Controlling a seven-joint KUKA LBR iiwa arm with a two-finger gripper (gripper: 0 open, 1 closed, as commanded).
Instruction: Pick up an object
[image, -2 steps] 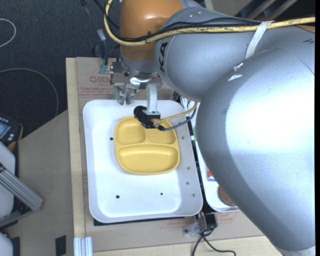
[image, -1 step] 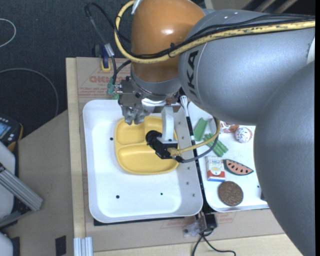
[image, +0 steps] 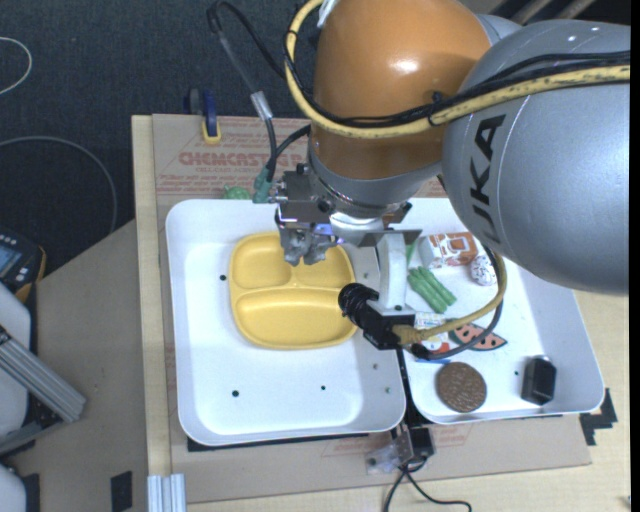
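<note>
At frame centre the gripper (image: 303, 243) hangs over the upper right compartment of a yellow divided tray (image: 285, 295) lying in the left bin (image: 200, 330); I cannot tell how its grasping parts stand. The right bin (image: 575, 340) holds a brown disc (image: 461, 387) and a black block (image: 539, 379).

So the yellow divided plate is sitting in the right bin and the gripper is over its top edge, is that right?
Not quite. The camera view shows the yellow divided plate in the left bin, not the right one. The rest holds: the gripper is over the plate's top edge.
</note>
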